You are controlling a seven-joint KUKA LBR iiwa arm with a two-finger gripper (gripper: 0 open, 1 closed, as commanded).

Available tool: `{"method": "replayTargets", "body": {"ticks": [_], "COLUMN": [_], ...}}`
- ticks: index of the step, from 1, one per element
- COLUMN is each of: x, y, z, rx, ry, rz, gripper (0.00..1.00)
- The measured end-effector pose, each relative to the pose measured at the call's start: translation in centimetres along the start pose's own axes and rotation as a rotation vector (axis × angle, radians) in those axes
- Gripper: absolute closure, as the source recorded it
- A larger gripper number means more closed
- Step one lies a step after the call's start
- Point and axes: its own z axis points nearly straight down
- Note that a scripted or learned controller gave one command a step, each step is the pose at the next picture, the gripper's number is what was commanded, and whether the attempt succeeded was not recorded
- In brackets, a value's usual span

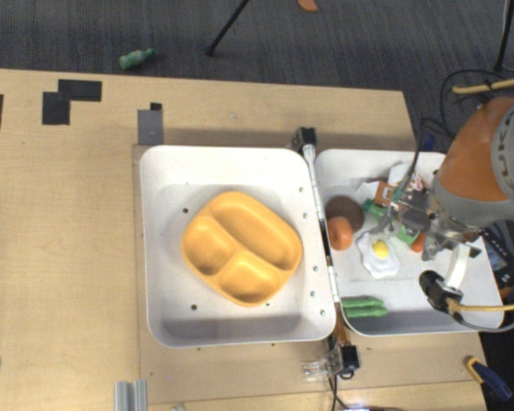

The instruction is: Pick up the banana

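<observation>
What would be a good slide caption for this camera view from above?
Grey arm's hand over the right white bin of toy food; yellow three-part plastic plate beside.

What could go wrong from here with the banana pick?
1. No banana is clearly visible; the arm covers part of the right bin, so the target may be hidden or missed.
2. The gripper hangs low over crowded toys: the fried egg, a brown and orange item and others close by. It could grab the wrong one.
3. A descent here might push the egg aside.
</observation>
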Motion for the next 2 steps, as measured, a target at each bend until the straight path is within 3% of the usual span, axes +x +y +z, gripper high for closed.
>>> {"method": "replayTargets", "body": {"ticks": [1, 2], "x": [0.1, 6.8], "y": [0.1, 1.1], "z": [-1.0, -2.0], "rx": [-0.001, 0.001], "ry": [0.001, 0.001], "rz": [-0.006, 0.121], "gripper": [1.00, 1.00]}}
